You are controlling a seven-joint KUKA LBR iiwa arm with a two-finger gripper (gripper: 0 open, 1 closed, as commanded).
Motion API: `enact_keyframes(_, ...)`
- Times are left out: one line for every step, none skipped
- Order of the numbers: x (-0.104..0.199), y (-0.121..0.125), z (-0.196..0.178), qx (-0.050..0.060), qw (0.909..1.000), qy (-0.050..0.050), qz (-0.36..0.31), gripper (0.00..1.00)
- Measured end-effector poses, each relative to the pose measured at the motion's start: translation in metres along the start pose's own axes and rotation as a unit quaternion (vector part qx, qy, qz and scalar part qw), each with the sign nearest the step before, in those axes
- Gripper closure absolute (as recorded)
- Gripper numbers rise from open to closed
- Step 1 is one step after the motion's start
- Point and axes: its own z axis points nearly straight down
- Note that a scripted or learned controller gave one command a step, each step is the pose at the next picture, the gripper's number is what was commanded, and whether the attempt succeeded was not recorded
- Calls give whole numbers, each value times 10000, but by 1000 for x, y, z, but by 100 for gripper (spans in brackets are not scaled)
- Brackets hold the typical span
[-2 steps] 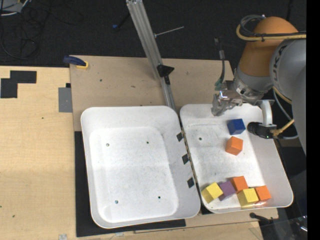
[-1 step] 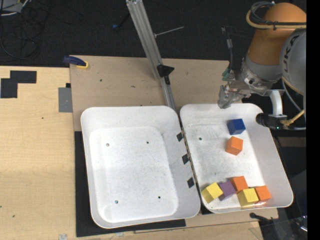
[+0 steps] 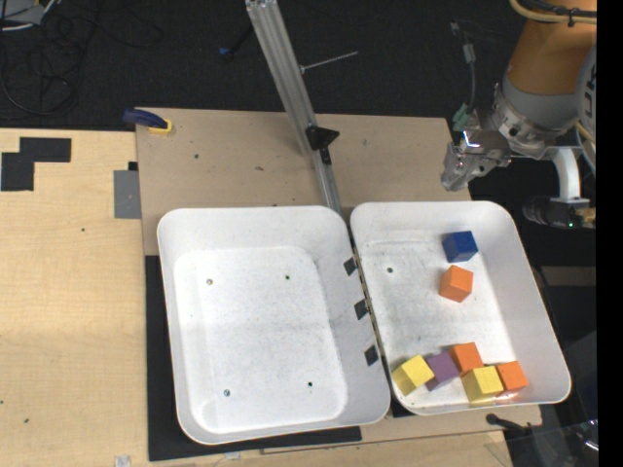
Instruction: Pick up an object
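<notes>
The right bin (image 3: 506,224) holds several small cubes. A blue cube (image 3: 459,245) lies near its far side, with an orange cube (image 3: 456,283) just in front of it. Along the near edge sit a yellow cube (image 3: 414,372), a purple cube (image 3: 442,366), an orange cube (image 3: 466,356), another yellow cube (image 3: 482,383) and another orange cube (image 3: 511,376). My gripper (image 3: 459,174) hangs above the far rim of the right bin, behind the blue cube and apart from it. Nothing is between its fingers that I can see.
The left bin (image 3: 185,232) stands beside the right one, with black clips (image 3: 358,307) along the shared edge. A slanted metal rail (image 3: 287,76) rises behind the bins. A blue-and-yellow clamp (image 3: 148,120) sits at the bench's far left corner.
</notes>
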Motion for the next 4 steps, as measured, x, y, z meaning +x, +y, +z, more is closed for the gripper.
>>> enact_keyframes(54, -19, 6, 47, 10000, 16, -10, 100)
enact_keyframes(105, -30, 14, 50, 10000, 16, -7, 100)
enact_keyframes(148, -49, 24, 56, 10000, 13, -7, 100)
enact_keyframes(199, -61, 57, 67, 10000, 11, -9, 100)
